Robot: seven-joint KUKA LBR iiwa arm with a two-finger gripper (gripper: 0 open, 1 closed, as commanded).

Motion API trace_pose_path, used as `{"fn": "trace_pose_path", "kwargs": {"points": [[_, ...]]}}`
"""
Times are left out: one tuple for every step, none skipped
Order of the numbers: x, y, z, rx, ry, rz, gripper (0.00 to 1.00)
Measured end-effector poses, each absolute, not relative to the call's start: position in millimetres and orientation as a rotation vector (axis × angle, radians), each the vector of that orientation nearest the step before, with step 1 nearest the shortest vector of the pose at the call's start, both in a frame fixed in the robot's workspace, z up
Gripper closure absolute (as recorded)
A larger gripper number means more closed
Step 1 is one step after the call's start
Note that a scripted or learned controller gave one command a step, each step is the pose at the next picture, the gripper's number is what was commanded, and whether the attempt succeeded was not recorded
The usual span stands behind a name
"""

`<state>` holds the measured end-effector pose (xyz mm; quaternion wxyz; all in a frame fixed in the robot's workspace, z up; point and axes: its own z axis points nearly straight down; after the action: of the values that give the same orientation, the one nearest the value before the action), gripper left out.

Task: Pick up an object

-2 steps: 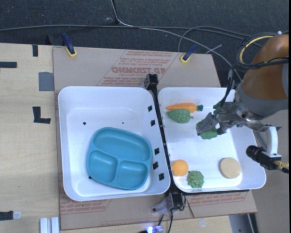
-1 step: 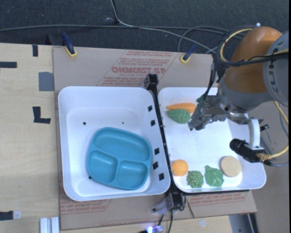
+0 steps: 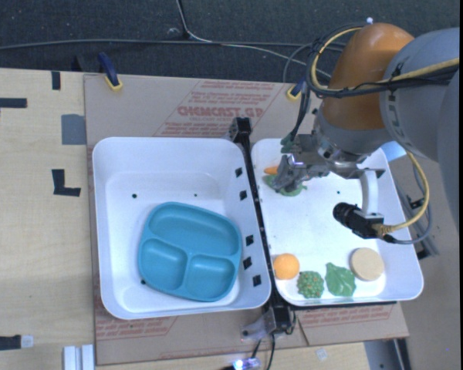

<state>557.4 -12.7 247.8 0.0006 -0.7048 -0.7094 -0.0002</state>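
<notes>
Two bins. Gripper (image 3: 288,177) low in right bin (image 3: 324,230) near its far-left corner, over a green and orange item (image 3: 276,177); finger state cannot be told. Four items lie well nearer: orange ball (image 3: 285,266), two greens (image 3: 326,281), one biscuit (image 3: 366,264). One blue tray (image 3: 189,250) in left bin (image 3: 116,168).

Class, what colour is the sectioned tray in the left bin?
Light blue, the sectioned tray; camera view.

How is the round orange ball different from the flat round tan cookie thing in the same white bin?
The round orange ball is bright orange, while the flat round tan disc is pale beige. The ball looks plump and rounded; the disc looks flat, like a biscuit. The ball lies at the left end of the row, next to the bumpy green piece; the disc lies at the right end, beside the flat green leaf shape. Both are round and rest along the right white bin's near edge.
</notes>
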Motion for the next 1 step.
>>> {"fn": "trace_pose_path", "kwargs": {"points": [[576.5, 44.3, 248.9, -2.212, -2.228, -0.001, 1.00]]}}
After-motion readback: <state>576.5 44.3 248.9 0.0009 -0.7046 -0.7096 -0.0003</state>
